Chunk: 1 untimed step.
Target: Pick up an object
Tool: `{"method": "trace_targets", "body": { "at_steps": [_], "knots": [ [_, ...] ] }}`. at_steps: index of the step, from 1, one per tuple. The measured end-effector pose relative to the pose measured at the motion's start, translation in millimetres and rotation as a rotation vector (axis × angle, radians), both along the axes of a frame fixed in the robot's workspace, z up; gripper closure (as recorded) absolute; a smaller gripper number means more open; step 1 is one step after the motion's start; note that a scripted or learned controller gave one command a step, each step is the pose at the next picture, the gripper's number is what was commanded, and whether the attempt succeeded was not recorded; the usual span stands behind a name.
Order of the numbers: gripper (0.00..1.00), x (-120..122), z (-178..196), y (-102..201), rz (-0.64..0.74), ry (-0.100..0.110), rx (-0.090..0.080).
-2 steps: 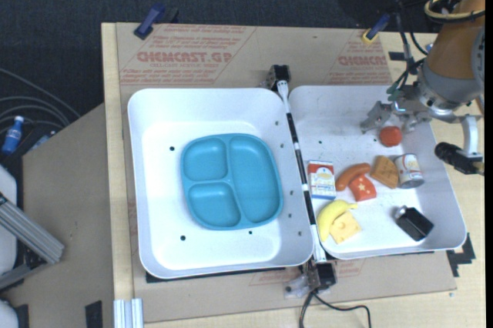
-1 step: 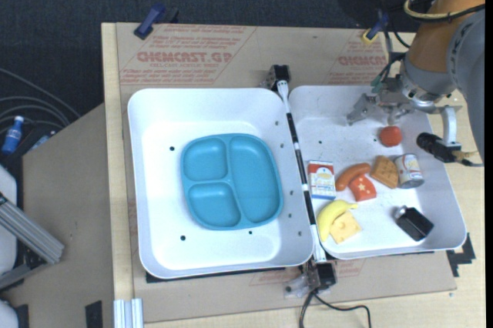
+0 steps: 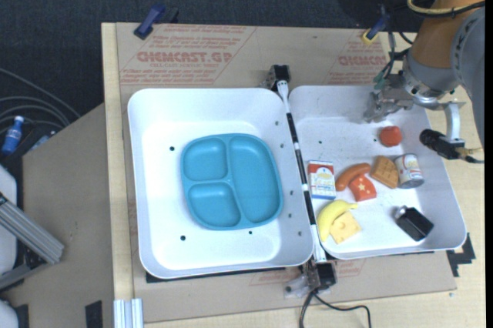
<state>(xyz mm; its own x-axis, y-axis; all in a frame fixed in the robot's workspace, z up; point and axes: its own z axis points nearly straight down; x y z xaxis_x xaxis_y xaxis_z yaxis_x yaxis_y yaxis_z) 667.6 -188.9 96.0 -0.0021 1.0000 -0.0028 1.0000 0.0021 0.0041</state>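
Observation:
The right bin [image 3: 339, 105] holds several small items: a red tomato [image 3: 391, 135], an orange carrot [image 3: 353, 174], a red strawberry-like piece [image 3: 363, 189], a brown bread piece [image 3: 385, 172], a small can [image 3: 410, 170], a black block [image 3: 414, 222], a yellow banana [image 3: 330, 214], a cheese wedge [image 3: 347, 229] and a white carton [image 3: 320, 178]. My gripper [image 3: 383, 109] hangs over the bin's far side, just up and left of the tomato. It is open with nothing between its fingers.
A blue divided plate [image 3: 230, 180] lies in the left bin [image 3: 154, 126]. A black rail [image 3: 296, 157] runs between the two bins. The grey arm with its orange band [image 3: 447, 18] comes in from the upper right. Bare floor shows in the right bin's upper left.

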Motion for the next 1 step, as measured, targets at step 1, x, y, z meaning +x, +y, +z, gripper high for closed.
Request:
{"method": "trace_targets", "body": {
  "at_steps": [1],
  "knots": [
    [0.00,-0.2,-0.4,0.2,0.000,0.001,0.000]
  ]
}}
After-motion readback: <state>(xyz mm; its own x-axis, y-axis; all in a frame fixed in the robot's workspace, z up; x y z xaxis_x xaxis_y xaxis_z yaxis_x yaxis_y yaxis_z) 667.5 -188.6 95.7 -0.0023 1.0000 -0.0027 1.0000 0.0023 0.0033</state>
